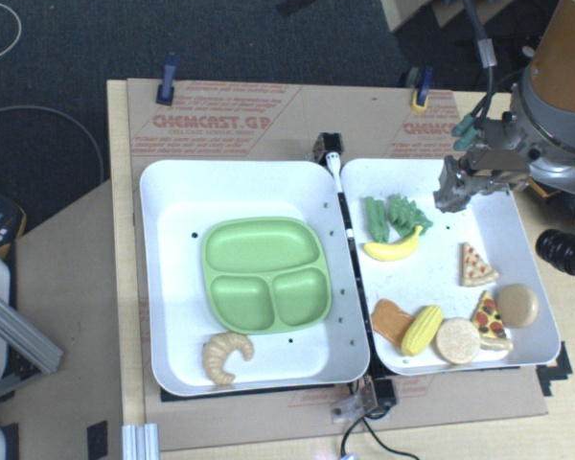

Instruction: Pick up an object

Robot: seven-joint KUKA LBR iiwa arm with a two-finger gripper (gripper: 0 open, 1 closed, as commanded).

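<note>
My gripper [449, 196] hangs over the back of the right bin [431, 175], just right of a bunch of green beans [395, 216]; nothing is visibly held in it. A yellow banana [393, 248] lies just in front of the beans. Further right rests a pizza slice [475, 265]. Along the bin's front edge sit a brown toast piece [390, 320], a corn cob [422, 330], a round cracker [457, 341], a second pizza slice [490, 320] and a brown bun [518, 305].
The left bin [172, 257] holds a green divided plate [266, 273] and a croissant [226, 356] near its front. Blue [167, 80] and yellow [422, 88] clamps stand at the board's back edge. A black ridge [342, 209] separates the bins.
</note>
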